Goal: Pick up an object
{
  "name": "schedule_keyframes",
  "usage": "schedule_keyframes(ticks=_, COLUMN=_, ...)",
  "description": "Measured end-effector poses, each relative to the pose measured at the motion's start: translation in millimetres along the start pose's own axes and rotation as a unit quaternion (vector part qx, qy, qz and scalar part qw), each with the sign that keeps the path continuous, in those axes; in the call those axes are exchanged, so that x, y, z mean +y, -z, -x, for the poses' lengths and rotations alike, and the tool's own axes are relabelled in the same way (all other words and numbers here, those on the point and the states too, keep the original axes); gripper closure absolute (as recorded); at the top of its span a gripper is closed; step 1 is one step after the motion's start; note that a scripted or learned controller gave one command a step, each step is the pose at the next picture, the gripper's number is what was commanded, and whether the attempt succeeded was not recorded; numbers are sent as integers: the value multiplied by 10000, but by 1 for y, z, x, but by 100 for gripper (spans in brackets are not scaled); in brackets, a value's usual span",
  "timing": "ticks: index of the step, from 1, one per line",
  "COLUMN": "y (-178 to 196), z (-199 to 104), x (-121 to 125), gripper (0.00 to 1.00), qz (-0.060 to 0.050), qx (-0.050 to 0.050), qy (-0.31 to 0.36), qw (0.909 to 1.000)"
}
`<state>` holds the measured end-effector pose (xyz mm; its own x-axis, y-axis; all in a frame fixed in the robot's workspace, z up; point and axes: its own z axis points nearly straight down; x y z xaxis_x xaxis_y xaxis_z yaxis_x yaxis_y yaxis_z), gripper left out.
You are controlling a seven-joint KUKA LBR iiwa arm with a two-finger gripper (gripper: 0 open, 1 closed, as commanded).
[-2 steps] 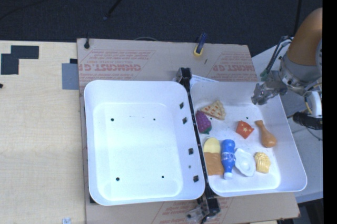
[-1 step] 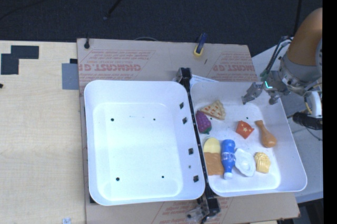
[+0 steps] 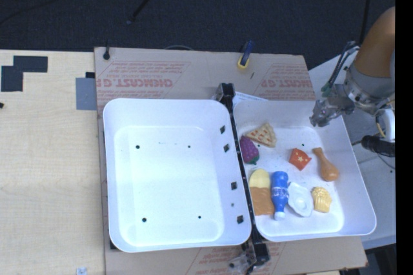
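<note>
The right bin (image 3: 361, 215) holds several toy foods: a pizza slice (image 3: 262, 135), a purple eggplant (image 3: 249, 150), a small red box (image 3: 299, 159), a brown drumstick (image 3: 326, 164), a yellow-orange bread piece (image 3: 260, 190), a blue bottle (image 3: 279, 193), a white piece (image 3: 299, 200) and a yellow corn piece (image 3: 321, 199). My gripper (image 3: 320, 115) hangs over the bin's far right corner, above and to the right of the red box and drumstick. Nothing shows between its fingers.
The left bin (image 3: 116, 138) lies beside the right one, with a black clip strip (image 3: 233, 157) along their shared wall. Brown cardboard (image 3: 161, 77) lies under both bins. A blue-yellow clamp (image 3: 244, 55) sits at the cardboard's far edge.
</note>
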<state>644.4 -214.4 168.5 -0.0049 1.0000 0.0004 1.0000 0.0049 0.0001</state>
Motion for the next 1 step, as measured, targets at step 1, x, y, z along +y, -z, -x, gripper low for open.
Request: schedule_keyframes(ticks=1, y=-21, z=-2, x=-73, gripper=100, qz=-36, qx=5, qy=-28, qw=10000)
